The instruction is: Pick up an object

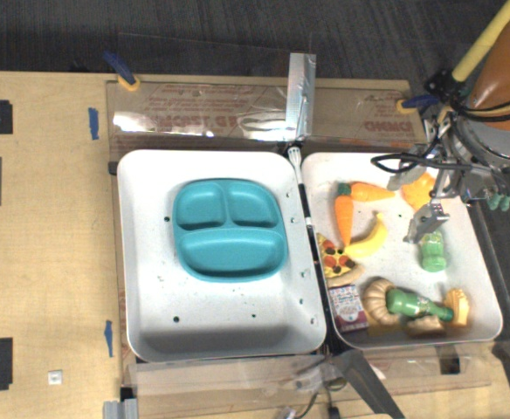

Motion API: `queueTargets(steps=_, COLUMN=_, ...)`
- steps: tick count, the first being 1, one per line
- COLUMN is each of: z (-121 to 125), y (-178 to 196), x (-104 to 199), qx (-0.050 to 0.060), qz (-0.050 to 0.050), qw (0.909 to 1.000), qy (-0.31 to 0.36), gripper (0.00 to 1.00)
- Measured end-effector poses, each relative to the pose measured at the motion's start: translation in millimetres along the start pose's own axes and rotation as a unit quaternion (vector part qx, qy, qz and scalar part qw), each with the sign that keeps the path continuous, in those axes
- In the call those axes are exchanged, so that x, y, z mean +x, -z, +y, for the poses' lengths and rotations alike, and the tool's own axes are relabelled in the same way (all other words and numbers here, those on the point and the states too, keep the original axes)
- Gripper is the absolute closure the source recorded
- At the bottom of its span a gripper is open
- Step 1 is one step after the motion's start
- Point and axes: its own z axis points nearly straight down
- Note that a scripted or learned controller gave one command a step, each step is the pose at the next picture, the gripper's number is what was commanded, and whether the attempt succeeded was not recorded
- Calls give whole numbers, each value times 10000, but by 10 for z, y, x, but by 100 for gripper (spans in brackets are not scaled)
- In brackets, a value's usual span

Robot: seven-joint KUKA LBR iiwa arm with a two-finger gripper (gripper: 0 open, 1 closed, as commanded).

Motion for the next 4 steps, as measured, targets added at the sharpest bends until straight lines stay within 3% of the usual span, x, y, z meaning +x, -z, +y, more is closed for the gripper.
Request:
queueTargets(steps=1, z=-240, y=-970, x=411, qx=-5, qz=43, qw=9998, qy=-202, gripper=0)
queueTargets(steps=2, z=-492, y=-1870, x=-135, qx=-1, qz=23, qw=9915, qy=-1300, gripper=0)
queueTargets(steps=3, z=-275, y=-1902, x=750, qx=8, qz=0, qw=9771, qy=-2126, gripper=0)
queueTargets(steps=4, z=-628, y=-1667, x=-79, qx=1, qz=-2, qw=9832, qy=-1825, gripper=0)
